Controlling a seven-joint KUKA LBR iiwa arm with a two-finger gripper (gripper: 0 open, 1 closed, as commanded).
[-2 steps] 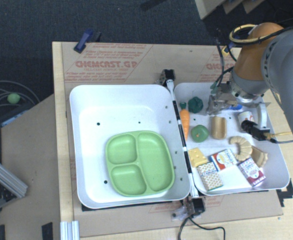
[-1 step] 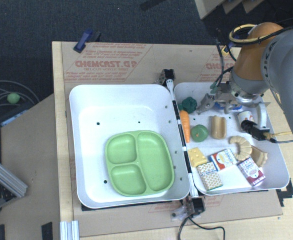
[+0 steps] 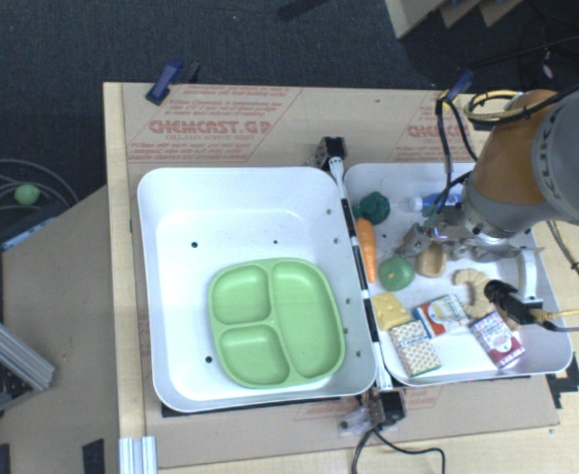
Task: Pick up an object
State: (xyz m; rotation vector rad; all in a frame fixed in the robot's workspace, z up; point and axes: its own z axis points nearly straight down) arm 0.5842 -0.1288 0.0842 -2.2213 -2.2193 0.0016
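My gripper (image 3: 436, 237) is down in the right bin (image 3: 546, 363), near its middle, under the grey arm with the orange band (image 3: 512, 161). Just below it lies a small tan piece (image 3: 431, 261), and a green ball (image 3: 398, 273) rests a little to the left. An orange carrot (image 3: 367, 248) lies along the bin's left wall, with a dark green piece (image 3: 373, 205) above it. A blue and white item (image 3: 430, 203) sits just behind the gripper.
The front of the right bin holds a yellow block (image 3: 390, 311), a checkered box (image 3: 414, 349), a red and white box (image 3: 440, 316), a red packet (image 3: 497, 339) and a pale pastry (image 3: 472, 279). A green divided plate (image 3: 275, 322) lies in the left bin (image 3: 171, 225).
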